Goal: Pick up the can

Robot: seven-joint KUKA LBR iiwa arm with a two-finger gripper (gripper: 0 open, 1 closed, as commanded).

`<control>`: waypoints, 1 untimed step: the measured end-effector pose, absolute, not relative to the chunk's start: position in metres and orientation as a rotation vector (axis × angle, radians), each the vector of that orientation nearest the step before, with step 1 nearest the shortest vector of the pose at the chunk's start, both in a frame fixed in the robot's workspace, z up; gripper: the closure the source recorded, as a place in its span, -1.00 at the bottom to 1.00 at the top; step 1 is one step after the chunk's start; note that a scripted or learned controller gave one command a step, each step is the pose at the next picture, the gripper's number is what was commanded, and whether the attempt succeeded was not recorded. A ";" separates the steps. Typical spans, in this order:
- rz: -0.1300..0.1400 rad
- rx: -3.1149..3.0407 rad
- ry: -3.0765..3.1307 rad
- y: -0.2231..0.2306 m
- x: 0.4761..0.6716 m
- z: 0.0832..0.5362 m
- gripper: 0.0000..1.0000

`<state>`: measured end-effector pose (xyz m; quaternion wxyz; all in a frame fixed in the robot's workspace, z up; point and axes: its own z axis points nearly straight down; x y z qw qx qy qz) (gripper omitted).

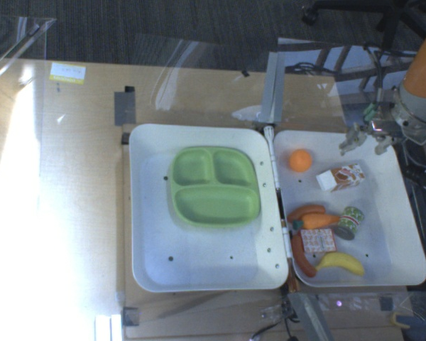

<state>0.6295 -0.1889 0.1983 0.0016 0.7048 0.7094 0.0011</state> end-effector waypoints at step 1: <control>0.003 2.176 2.259 -0.205 0.655 0.089 -1.00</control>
